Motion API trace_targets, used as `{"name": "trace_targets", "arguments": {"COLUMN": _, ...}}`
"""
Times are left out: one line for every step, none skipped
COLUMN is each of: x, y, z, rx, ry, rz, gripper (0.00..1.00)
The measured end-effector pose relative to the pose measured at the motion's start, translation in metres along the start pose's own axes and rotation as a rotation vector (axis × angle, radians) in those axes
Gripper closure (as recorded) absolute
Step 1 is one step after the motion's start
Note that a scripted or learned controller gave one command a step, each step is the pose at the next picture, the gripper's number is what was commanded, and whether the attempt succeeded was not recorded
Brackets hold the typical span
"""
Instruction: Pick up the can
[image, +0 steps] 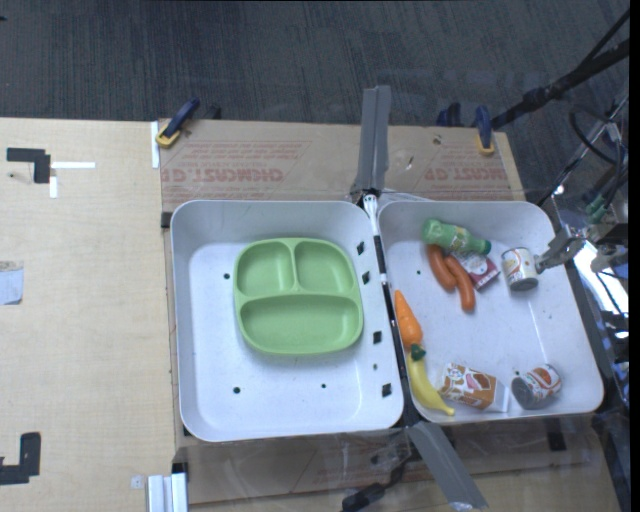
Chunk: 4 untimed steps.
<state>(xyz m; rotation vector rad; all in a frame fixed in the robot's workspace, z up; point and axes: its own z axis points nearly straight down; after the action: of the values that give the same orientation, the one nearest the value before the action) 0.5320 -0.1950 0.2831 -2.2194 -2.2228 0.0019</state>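
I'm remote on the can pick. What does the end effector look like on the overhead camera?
At the right bin's far right, the end effector appears as a thin, pale metallic-grey pointed part by the small white-labelled can. Behind it are blurred, shiny grey-white hardware and dark cables. No markings are readable on it.

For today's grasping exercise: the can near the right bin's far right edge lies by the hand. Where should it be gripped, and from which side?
Grip the can across its round side wall, midway along its length, coming down from above. It seems to lie on its side with one flat end facing the camera, so the curved sides are the reachable pair. The hand sits just to its right; the sausages on its left leave some room.
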Motion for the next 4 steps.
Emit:
{"name": "trace_targets", "arguments": {"x": 0.053, "y": -0.011, "z": 0.029, "rx": 0.001, "ry": 0.000, "rz": 0.036, "gripper": 0.00}}
{"name": "trace_targets", "arguments": {"x": 0.022, "y": 0.021, "z": 0.030, "rx": 0.000, "ry": -0.001, "rz": 0.077, "gripper": 0.00}}
{"name": "trace_targets", "arguments": {"x": -0.017, "y": 0.034, "z": 0.082, "rx": 0.002, "ry": 0.000, "rz": 0.113, "gripper": 0.00}}
{"name": "trace_targets", "arguments": {"x": -0.016, "y": 0.067, "z": 0.185, "rx": -0.009, "ry": 0.002, "rz": 0.084, "gripper": 0.00}}
